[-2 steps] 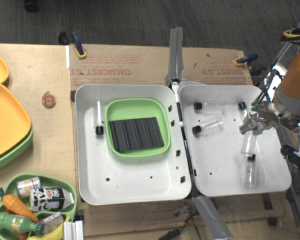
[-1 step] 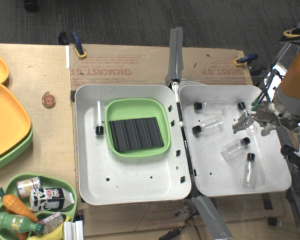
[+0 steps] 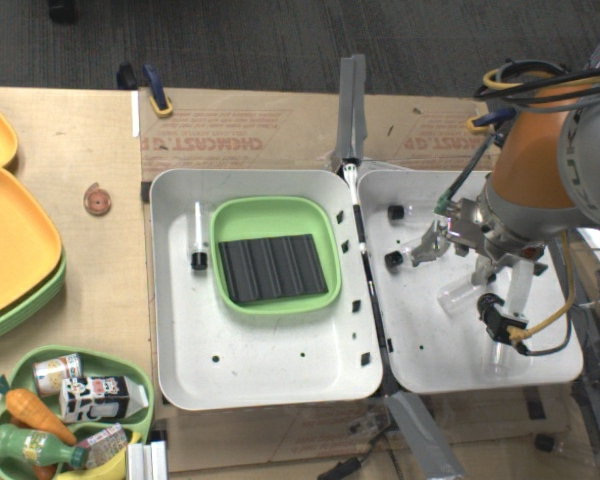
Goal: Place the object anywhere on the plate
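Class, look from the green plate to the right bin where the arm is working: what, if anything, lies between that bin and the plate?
The raised rims where the two bins meet lie between the right bin and the green plate. A dark ribbed slab covers much of the plate, leaving its rim bare. A syringe-like tube lies left of the plate, off the path.

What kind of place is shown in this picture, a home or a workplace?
Probably a robotics lab bench. A grey arm with an orange band reaches over two shallow white bins, one holding a green square plate, and a bowl of toy groceries sits nearby.
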Controlling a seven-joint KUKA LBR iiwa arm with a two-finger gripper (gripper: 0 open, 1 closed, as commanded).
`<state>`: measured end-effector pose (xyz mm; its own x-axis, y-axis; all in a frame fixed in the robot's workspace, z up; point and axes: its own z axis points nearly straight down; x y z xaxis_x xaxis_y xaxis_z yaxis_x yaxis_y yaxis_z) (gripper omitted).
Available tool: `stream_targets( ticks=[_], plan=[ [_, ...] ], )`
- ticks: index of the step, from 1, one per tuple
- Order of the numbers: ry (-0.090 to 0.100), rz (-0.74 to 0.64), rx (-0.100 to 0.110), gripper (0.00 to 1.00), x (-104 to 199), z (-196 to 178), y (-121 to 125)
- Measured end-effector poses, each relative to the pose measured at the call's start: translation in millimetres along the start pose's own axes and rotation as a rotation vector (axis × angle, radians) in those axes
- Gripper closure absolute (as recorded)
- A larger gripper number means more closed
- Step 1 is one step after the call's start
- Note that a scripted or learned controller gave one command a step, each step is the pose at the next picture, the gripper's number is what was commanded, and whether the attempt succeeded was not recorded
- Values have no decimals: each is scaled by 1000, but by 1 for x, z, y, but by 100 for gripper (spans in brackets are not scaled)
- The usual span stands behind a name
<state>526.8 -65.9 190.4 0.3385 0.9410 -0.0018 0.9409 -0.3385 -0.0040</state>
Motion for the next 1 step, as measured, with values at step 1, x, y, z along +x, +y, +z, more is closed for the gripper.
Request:
stream_targets(
  ticks=[1],
  plan=[
    [-1, 133, 0, 0, 68, 0, -18]
  ],
)
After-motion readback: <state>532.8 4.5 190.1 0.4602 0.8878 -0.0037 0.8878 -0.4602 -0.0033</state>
